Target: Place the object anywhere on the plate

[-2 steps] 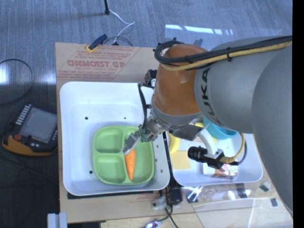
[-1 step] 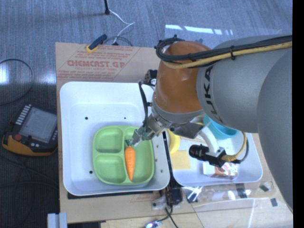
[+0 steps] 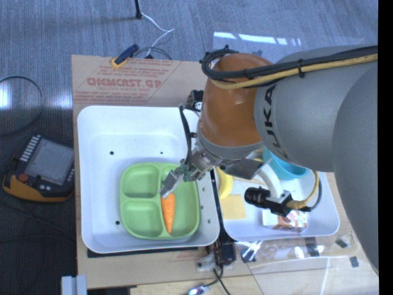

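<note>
A green divided plate (image 3: 142,200) lies in the left bin (image 3: 104,134). An orange carrot (image 3: 168,214) rests upright in the plate's long right compartment. My gripper (image 3: 174,182) hangs over the plate's upper right part, its fingertips at the carrot's top end. The fingers look slightly apart around the carrot's tip; I cannot tell whether they still press on it.
The right bin (image 3: 319,226) holds a yellow flat piece (image 3: 232,205), a blue cup-like thing (image 3: 287,166) and a small wrapped item (image 3: 288,223). The big grey arm covers most of that bin. A handheld pendant (image 3: 42,168) lies on the floor left of the bench.
</note>
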Robot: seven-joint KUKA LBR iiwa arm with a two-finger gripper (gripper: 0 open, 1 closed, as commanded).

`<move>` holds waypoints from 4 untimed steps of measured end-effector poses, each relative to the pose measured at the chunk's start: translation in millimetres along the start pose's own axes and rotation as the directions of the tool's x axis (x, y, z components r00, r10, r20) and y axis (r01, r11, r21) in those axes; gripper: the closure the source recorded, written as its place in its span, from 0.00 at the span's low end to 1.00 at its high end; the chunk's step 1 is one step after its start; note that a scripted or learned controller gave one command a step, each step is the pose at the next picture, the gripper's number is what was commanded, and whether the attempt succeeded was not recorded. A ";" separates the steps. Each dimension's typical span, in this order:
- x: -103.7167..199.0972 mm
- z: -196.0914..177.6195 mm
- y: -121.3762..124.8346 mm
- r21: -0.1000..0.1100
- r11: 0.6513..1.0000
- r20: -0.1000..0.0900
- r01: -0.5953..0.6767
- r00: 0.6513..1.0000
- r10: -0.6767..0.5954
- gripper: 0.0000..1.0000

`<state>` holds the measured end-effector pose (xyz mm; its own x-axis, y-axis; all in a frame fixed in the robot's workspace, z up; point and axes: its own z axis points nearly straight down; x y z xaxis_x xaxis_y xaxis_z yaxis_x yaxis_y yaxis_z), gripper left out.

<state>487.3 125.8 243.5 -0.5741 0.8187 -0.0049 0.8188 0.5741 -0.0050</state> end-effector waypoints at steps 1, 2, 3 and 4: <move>0.0 0.0 0.0 0.000 1.000 0.000 0.000 1.000 0.000 0.00; 0.0 0.0 0.0 0.000 1.000 0.000 0.000 1.000 0.000 0.00; 0.0 0.0 0.0 0.000 1.000 0.000 0.000 1.000 0.000 0.00; 0.0 0.0 0.0 0.000 1.000 0.000 0.000 1.000 0.000 0.00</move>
<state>487.3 125.8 243.5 -0.5741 0.8187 -0.0049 0.8188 0.5741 -0.0050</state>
